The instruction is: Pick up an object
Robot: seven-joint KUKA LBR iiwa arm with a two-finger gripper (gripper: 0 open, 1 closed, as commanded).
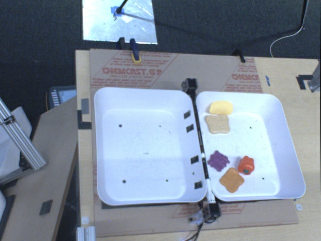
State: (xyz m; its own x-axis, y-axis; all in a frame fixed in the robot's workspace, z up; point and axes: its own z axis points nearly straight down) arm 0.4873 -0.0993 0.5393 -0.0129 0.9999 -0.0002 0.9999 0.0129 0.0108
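Nothing picked yet: 5 objs lie in right bin [288, 134], incl. red pepper [246, 165]. Tool state: can't tell.

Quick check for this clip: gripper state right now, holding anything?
Gripper: cannot be told from the camera view. The five small items lie loose in the right bin.
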